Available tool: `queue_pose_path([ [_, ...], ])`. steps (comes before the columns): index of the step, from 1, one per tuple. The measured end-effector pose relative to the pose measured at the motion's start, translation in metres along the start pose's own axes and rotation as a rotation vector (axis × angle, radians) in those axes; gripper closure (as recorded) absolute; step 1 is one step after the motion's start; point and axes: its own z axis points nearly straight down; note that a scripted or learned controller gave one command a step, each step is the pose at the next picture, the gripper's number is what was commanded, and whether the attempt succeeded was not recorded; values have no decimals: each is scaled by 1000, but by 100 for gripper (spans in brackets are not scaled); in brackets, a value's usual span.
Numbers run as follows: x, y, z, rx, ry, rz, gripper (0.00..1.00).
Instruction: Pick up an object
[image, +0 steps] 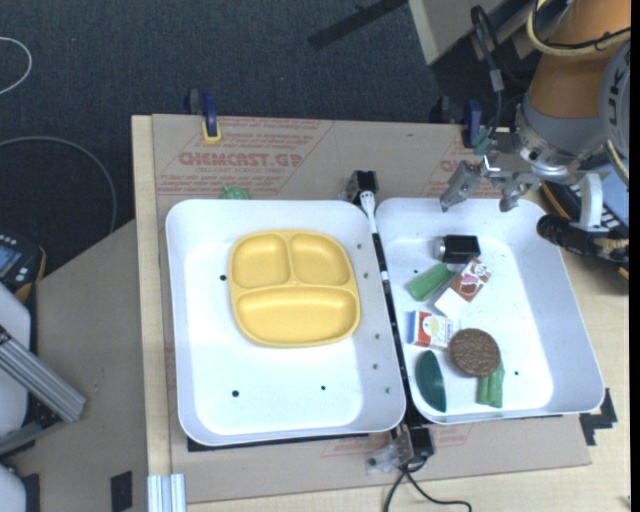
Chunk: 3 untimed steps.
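Note:
My gripper (482, 191) hangs open above the far edge of the right bin (560, 300), with nothing between its two spread fingers. Below it in that bin lie a small black block (459, 247), a green wedge (430, 282), a red and white packet (468, 281), a small white carton with red print (428, 328), a brown round cookie (474, 352), a dark green oval piece (431, 381) and a small green stick (489, 388). The black block is the nearest thing to the gripper.
The left bin (200, 330) holds a yellow divided plate (294, 287). A black divider strip (380, 265) runs between the bins. Cardboard (260, 155) lies under both. Cables and black gear (585, 235) crowd the right edge.

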Motion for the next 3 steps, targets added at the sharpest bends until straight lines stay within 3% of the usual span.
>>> queue_pose_path([
  [1, -1, -17, 125, -16, -3, -2, 0],
  [2, -4, -18, 116, -17, -9, 1, 100],
  [3, -26, -29, 132, -8, -3, -2, 100],
])
